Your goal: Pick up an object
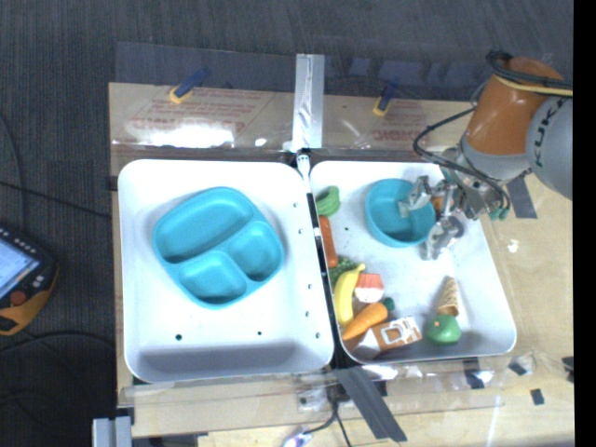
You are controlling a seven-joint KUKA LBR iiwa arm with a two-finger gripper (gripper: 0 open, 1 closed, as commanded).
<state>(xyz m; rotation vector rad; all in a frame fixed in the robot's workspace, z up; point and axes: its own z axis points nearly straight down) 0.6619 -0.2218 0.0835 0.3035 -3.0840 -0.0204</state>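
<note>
Blue bowl [396, 214] in the right bin [484, 277], toward the far end. Sits upright, open side up. Hand [436, 218] right at the bowl's right rim, partly over it. Cannot tell if wide or narrow, or if holding anything. Grey arm [559, 147] with its orange band [507, 110] behind the hand, coming in from the right.

Toys in the rest of the same bin. Green veggie [328, 198] left of the bowl, by the wall between the bins. Thin orange stick [328, 240] just below it, along that wall. Nearer the front: banana [346, 291], a red and white piece [370, 289] beside it, carrot [365, 319] touching the banana, and a small box [399, 333] by the carrot's tip. Cone [449, 294] and a green fruit [444, 329] at the front right, close together, well apart from the bowl.

Left bin [140, 324]: one blue tray [219, 245] with three parts, lying flat in the middle.

Both bins side by side on the tan counter [549, 277]. Two yellow and blue clips [189, 85] at the counter's far edge. Off to the left, on the dark floor [56, 110], a small screen [14, 277].
</note>
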